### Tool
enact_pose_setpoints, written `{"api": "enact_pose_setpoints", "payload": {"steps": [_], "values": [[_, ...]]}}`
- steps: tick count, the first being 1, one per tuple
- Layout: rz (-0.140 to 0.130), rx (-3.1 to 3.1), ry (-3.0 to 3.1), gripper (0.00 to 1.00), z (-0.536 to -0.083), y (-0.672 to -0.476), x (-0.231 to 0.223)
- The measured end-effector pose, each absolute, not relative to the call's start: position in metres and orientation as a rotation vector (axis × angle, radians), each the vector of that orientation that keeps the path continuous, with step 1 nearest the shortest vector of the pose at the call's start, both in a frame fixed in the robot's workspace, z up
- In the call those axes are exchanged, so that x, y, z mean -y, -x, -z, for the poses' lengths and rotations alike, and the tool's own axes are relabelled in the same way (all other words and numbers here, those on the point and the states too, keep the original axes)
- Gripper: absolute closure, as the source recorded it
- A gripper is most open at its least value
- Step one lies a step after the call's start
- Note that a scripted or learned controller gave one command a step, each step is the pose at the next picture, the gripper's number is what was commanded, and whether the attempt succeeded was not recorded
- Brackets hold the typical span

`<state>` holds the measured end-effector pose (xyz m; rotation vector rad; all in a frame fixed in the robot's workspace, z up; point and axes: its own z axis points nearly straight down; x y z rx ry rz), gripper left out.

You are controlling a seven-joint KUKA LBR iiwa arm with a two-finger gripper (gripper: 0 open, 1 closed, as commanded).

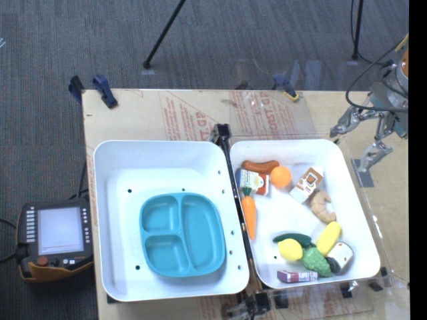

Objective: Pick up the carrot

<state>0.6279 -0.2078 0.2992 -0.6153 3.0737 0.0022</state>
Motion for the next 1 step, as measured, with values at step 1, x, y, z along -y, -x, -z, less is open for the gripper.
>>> {"api": "enact_pose_setpoints", "payload": {"steps": [1], "values": [[-0.003, -3.063, 0.664, 0.00, -0.1168, -0.5894, 0.2014]]}}
